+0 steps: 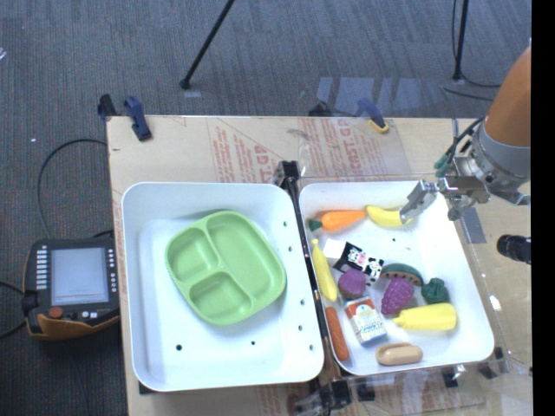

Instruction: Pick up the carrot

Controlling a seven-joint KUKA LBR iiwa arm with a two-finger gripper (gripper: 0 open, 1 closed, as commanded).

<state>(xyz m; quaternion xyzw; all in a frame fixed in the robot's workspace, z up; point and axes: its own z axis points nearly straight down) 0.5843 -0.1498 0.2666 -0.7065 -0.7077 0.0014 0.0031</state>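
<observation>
The carrot (340, 220), orange with a green top pointing left, lies at the back left of the right bin (475, 297), just left of a yellow banana (384, 216). My gripper (436, 206) hangs over the bin's back right area, to the right of the banana and well right of the carrot. Its fingers (416, 201) are spread open with nothing between them, and the left one is close to the banana's right end.
The right bin also holds several toy foods: a yellow corn cob (323, 269), cow-print carton (360, 260), grapes (396, 296), watermelon slice (402, 274), juice box (368, 321) and sausage (336, 333). A green divided plate (225, 265) lies in the left bin (147, 232).
</observation>
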